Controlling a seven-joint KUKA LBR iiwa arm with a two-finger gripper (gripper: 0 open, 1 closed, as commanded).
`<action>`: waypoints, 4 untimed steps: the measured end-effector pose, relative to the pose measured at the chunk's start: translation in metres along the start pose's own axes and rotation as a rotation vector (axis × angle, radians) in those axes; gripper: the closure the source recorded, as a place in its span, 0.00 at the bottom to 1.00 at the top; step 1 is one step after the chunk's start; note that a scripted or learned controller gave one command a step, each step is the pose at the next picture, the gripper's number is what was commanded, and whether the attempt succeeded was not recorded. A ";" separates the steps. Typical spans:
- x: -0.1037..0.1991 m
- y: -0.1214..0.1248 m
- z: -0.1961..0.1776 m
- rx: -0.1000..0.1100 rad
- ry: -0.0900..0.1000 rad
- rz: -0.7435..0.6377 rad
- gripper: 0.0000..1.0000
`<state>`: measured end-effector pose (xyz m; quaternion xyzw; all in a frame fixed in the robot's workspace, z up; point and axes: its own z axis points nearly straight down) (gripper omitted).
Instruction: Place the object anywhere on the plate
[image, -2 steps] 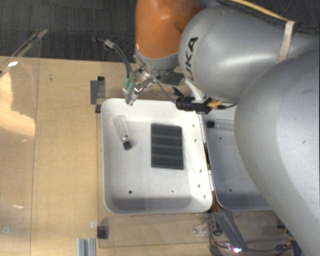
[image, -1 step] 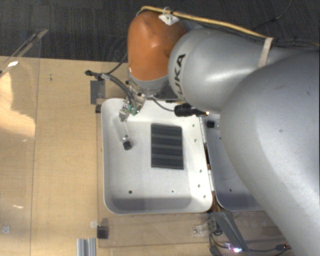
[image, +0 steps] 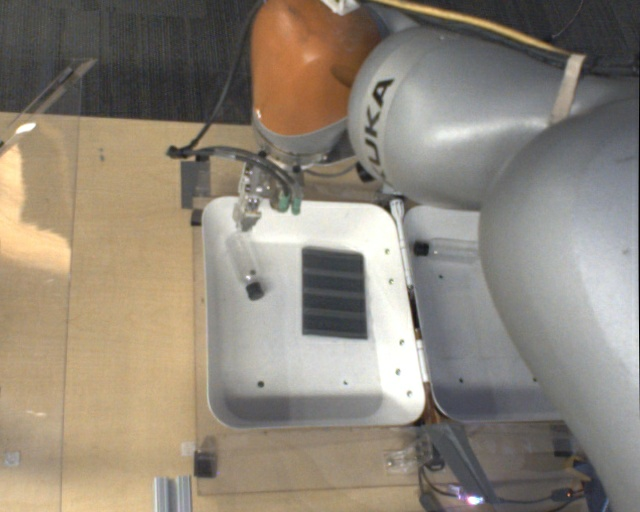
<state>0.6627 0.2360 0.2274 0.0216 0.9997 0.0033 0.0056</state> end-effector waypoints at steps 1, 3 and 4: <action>-0.003 0.001 -0.076 0.000 -0.002 -0.025 1.00; 0.000 0.002 -0.111 -0.006 -0.013 -0.476 1.00; -0.008 -0.006 -0.092 -0.001 0.001 -0.781 1.00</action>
